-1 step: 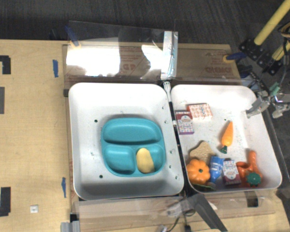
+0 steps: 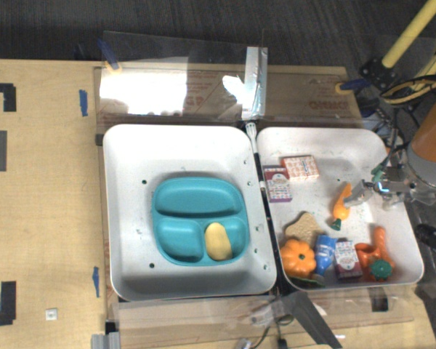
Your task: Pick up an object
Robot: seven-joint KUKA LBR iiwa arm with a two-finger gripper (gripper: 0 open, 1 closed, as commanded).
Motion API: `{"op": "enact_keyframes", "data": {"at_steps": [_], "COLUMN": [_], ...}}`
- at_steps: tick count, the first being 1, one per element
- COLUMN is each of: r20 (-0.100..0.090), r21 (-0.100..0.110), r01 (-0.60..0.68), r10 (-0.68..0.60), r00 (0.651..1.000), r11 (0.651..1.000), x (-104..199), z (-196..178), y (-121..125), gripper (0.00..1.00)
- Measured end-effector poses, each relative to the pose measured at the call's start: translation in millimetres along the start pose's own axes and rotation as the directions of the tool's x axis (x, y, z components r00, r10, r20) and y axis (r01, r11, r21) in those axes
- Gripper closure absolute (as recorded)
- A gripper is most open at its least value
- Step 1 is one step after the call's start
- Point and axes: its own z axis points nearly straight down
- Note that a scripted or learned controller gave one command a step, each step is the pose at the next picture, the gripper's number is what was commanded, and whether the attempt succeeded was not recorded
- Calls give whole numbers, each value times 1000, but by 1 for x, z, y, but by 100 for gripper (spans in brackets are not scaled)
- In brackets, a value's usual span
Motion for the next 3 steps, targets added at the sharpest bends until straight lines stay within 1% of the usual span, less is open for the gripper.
{"op": "enact_keyframes", "data": {"at_steps": [1, 2, 3], "r20": [2, 3, 0], "r21": [-5, -12, -8], "r01": [27, 27, 52], "r10": [-27, -27, -52], "r00": [1000, 1000, 999], "r11": [1000, 1000, 999], "x": [28, 28, 94], "z": [37, 25, -92], "y": [31, 34, 64], "gripper": [0, 100, 100]}}
